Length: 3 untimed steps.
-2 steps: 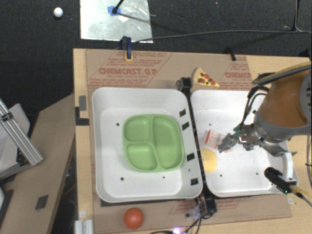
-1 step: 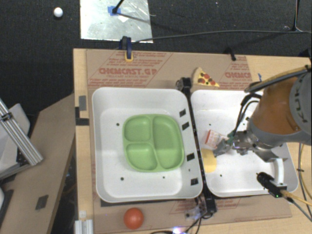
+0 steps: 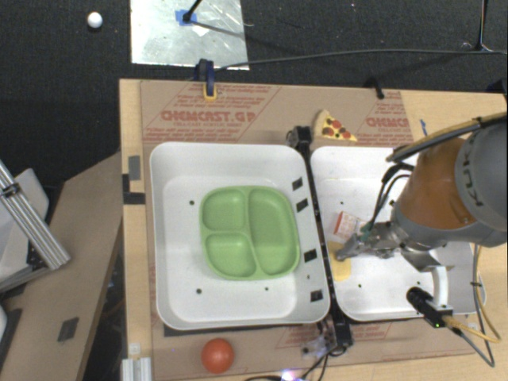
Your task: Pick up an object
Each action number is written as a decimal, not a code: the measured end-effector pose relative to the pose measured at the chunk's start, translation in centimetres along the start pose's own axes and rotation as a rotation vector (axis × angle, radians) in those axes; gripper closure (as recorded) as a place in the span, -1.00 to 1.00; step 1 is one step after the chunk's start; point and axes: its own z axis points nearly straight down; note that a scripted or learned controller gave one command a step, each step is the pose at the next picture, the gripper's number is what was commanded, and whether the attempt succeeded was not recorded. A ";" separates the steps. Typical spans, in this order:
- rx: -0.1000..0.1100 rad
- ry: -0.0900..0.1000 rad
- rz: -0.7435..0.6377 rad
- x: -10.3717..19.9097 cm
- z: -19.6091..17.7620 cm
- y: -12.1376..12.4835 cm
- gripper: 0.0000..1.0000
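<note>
- Brown board covers the bench (image 3: 238, 105), printed with red lettering, and two shallow white bins sit on it side by side against a dark floor.
- On the left, the left bin (image 3: 171, 213) holds a green divided plate (image 3: 250, 232) with three compartments, lying flat near the bin's middle.
- To its right, the right bin (image 3: 357, 173) holds the arm's working end and two small things near its left wall.
- One is a small packet (image 3: 346, 224) with red and white print, lying flat; its long axis runs roughly up and down in the view, leaning a little to one side. Which end is its top cannot be read.
- Just below it lies a pale yellow piece (image 3: 342, 271), close to the divider between the bins; its shape is partly hidden, so its direction cannot be told.
- From the right the grey arm (image 3: 484, 173) with its orange band (image 3: 432, 189) reaches over the right bin.
- Its gripper (image 3: 346, 250) points left towards the divider, low over the bin floor, between the packet and the yellow piece.
- How far the tool is open cannot be told; nothing is visibly clamped in it, and whether it touches either thing is unclear.
- Outside the bins, a pizza-slice toy (image 3: 334, 127) lies on the board above the right bin, and an orange-red ball (image 3: 217, 355) rests below the left bin.
- Beyond the board, a silvery sheet (image 3: 186, 22) lies on the dark floor, with a small white ball (image 3: 95, 20) to its left.
</note>
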 end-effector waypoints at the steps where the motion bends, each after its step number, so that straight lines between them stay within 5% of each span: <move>1: -0.005 -0.002 -0.002 0.0 -1.2 0.1 1.00; 3: -0.004 -0.002 -0.005 0.3 -10.8 1.3 1.00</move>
